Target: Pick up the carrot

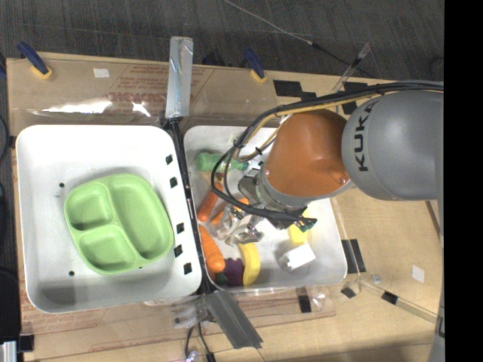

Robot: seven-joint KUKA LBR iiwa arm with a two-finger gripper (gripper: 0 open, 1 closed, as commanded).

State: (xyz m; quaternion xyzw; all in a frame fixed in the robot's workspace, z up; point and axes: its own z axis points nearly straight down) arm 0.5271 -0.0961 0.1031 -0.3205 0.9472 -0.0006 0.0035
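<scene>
The arm is low in the right bin, with the gripper among the toy food.

The carrot lies along the left wall of this bin, its tip near a purple piece and a banana; a second orange piece lies just above it. The gripper hangs just beside the carrot, and the orange wrist covers much of it, so it is not possible to tell if the fingers are apart or together. For a good grasp, the fingers should probably go across the carrot's middle, away from the wall and the banana. The green divided plate sits in the left bin.
</scene>
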